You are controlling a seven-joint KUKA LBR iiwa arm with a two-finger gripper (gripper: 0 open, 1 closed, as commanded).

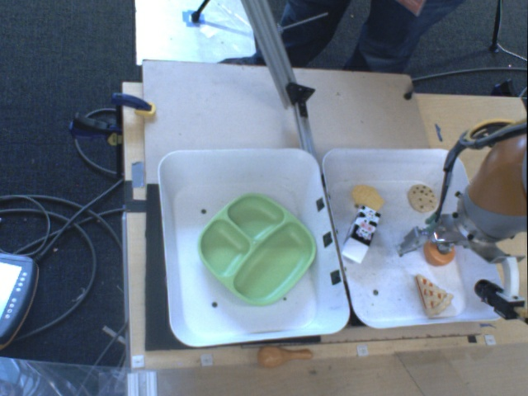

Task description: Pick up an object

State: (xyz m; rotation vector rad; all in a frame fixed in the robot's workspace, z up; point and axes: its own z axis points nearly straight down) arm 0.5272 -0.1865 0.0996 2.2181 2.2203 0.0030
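**A:** You have the arm (495, 184) reaching into the right bin (388, 165) from the right, with the gripper (431, 242) low over an orange round object (440, 255). That object sits near the bin's right side, touching or just under the gripper's tip.

**B:** Is it gripped?

**A:** You can't say so from here. The fingers are not clear enough to judge as apart or together, and nothing shows plainly between them. I would treat this as the approach or closing step, not a completed pick.

**B:** What else is in reach?

**A:** In the same bin you have a black-and-white carton (363, 231) lying near the left wall, a yellow cookie-like piece (367, 196) just above it, a chocolate-chip cookie (421, 197) toward the back, and a wedge-shaped piece (433, 295) toward the front, near the orange one. The left bin (181, 304) carries a green divided plate (257, 248), well apart from the gripper.

**B:** So the next move?

**A:** You would want the fingers to settle on either side of the orange object, close firmly, then lift straight up. Watch the wedge nearby; a sideways drift could nudge it. If the object stays in the bin on lift, the try has failed.
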